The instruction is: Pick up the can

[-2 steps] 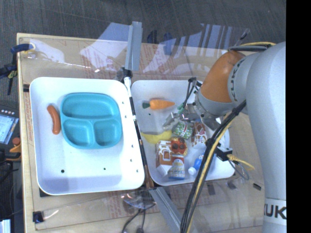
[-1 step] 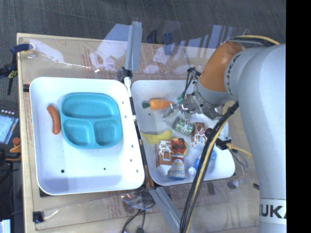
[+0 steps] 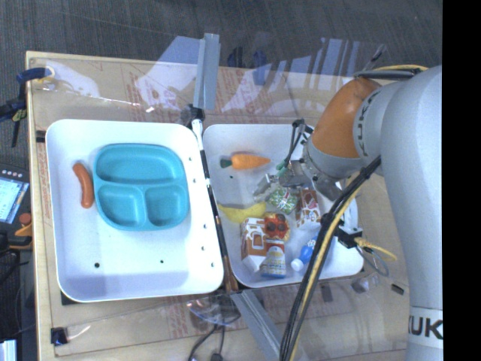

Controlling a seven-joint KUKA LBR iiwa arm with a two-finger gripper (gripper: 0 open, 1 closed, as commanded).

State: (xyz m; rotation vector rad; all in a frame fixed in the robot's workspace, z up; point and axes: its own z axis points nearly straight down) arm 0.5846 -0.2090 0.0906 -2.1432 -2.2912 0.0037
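In the right bin [image 3: 225, 145], a small can [image 3: 282, 200] with a green and white label lies near the middle. My gripper [image 3: 272, 183] hangs low over the bin, just above and to the left of the can, at the end of the grey arm with the orange band [image 3: 342, 126]. Whether it touches the can is unclear. The wrist hides part of the bin behind it.
Around the can lie a carrot [image 3: 248, 161], a banana [image 3: 240, 212], a red and white packet [image 3: 307, 206], an orange box [image 3: 263, 235] and a small bottle [image 3: 273, 262]. The left bin holds a blue divided plate [image 3: 141, 185] and a sausage [image 3: 83, 184].
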